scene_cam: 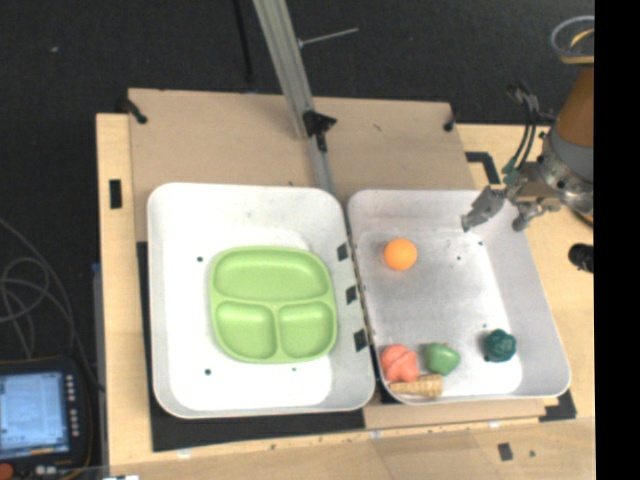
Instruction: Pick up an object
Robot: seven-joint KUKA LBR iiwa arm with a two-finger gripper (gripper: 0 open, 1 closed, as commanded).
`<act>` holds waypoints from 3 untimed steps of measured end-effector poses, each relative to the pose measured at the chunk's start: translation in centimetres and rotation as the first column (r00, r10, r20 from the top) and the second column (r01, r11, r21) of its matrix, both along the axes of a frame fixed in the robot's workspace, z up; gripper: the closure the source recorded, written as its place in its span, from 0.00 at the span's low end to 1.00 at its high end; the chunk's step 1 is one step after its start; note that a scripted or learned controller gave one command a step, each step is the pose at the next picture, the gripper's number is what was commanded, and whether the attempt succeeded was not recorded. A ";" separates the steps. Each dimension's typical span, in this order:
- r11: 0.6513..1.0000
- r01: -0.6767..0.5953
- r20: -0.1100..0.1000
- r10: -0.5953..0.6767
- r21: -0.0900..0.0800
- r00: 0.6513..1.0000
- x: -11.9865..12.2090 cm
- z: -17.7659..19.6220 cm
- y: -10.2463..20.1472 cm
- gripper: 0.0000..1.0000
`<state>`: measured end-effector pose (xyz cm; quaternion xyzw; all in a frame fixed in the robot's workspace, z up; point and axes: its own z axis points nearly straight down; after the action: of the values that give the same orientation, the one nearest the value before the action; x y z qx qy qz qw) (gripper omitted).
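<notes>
- The gripper [497,211] hangs at the far right corner of the right bin [520,298], reaching in from the right side of the bench [115,298]. Its two fingers [478,214] are spread apart and nothing sits between them, so it is released.
- The arm's grey wrist and orange band [575,118] show at the right edge, above the bin's far right corner.
- An orange ball [400,255] lies in the far left part of the right bin, left of the gripper and well apart from it.
- A dark green object [499,345] rests near the right bin's near right corner, apart from the other pieces.
- Along the near edge of the right bin, a pink object [399,362] and a lighter green object [440,357] sit just beside each other, with a small tan object [424,387] touching or almost touching them on the near side.
- The left bin [180,298] holds a light green divided tray [271,303] with three compartments, lying flat in its middle.
- A metal pole [285,58] slants from the far side down to the gap between the two bins.
- A small screen [35,408] sits at the near left, off the bench.
</notes>
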<state>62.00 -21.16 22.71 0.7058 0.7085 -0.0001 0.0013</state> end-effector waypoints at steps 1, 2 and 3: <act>1.000 -0.001 -0.001 0.001 -0.001 1.000 0.0 0.0 0.0 0.00; 1.000 -0.004 -0.005 0.004 0.001 1.000 0.2 -5.9 0.7 0.00; 1.000 -0.004 -0.006 0.004 0.000 1.000 0.7 -12.0 0.4 0.00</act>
<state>62.69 -20.72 10.69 0.7043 0.7099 -0.0020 -0.0010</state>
